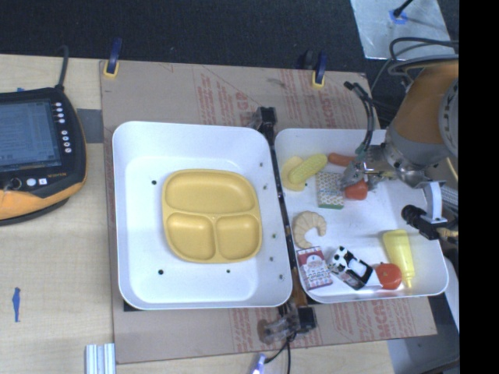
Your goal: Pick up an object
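- Cardboard-covered bench [195, 84]: two white bins are borne side by side.
- Gripper [360, 174]: lowered over a small red item [356, 192] beside the corn cob [306, 168]; finger state cannot be told.
- Nothing is seen lifted; the pick is judged unfinished.

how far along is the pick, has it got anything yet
Done: the grey arm has reached into the right white bin, and its hand is down at a small red-orange toy. In hand: whether it grips the toy can't be told. Left: lifting it clear. The yellow divided plate sits in the left white bin.
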Available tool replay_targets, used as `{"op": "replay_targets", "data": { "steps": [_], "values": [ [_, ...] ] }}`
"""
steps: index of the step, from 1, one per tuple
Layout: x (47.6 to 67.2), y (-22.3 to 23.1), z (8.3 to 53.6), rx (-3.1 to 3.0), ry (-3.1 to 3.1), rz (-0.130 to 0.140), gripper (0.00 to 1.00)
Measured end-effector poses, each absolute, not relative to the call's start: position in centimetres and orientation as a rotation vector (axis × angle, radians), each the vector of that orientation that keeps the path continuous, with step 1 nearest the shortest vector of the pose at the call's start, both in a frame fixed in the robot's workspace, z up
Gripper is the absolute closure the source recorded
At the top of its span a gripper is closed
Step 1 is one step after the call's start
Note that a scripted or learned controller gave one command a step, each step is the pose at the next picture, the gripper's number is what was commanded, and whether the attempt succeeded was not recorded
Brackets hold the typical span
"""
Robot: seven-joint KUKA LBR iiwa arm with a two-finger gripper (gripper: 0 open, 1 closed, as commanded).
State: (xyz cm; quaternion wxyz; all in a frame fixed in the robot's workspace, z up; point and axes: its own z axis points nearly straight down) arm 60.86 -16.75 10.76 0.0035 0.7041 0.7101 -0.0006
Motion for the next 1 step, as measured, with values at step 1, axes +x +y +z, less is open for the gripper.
{"op": "replay_targets", "data": {
  "steps": [1],
  "values": [
    [63.39,-9.72,15.6,2.217,2.229,-0.003,1.0]
  ]
}}
